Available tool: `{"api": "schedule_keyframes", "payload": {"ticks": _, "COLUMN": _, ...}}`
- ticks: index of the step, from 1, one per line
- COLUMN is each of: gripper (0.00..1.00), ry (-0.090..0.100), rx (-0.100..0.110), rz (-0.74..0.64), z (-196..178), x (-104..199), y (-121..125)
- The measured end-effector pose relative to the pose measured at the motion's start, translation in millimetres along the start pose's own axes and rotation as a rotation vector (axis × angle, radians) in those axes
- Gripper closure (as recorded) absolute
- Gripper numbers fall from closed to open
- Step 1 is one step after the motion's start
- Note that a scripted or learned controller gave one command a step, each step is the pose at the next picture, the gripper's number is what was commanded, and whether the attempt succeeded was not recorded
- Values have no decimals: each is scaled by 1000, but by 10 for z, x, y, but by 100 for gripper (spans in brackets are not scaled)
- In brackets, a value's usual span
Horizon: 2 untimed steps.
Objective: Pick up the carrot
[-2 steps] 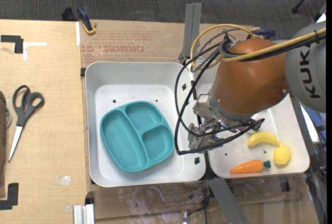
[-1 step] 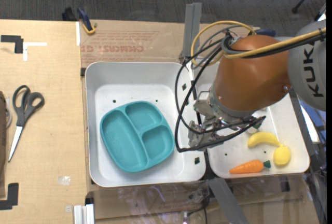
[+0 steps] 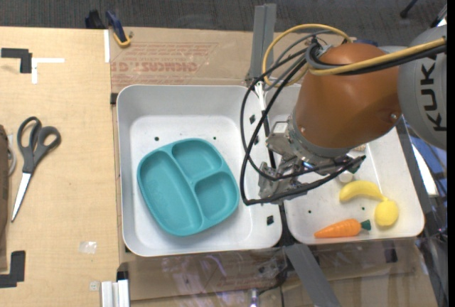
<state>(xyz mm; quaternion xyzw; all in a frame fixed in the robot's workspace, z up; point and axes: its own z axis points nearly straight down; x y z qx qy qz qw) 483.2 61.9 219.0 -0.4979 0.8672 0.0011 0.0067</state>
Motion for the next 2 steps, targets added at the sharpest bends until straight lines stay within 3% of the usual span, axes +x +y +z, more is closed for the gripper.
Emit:
{"api": "schedule_keyframes", "payload": {"ticks": 1, "gripper": 100, "ry": 8, "rx": -4, "rz": -284, "z": -884, "x": 389, "y": -192}}
{"api": "schedule_keyframes", "payload": {"ticks": 2, "gripper": 100, "ry": 10, "rx": -8, "rz": -311, "z": 162, "x": 306, "y": -115}}
